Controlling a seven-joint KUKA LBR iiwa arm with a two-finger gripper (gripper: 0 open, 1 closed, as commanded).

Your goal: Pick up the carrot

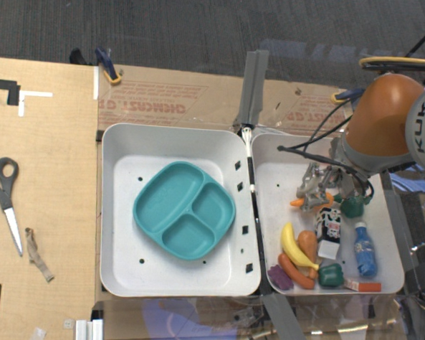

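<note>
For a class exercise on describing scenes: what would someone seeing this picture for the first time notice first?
A teal divided plate sits in the middle of the left bin, the boldest shape in view. At the right, the arm's orange band hangs over the right bin, its tool low over an orange carrot. Toys crowd that bin's near end, a yellow banana among them, and scissors lie on the bench at far left.

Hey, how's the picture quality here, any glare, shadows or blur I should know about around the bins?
Camera view: lighting is even and soft, with faint shadows beside the teal plate; the left bin is sharp; the gripper over the right bin looks slightly smeared; a pale reflection lies along the bottom edge.
</note>
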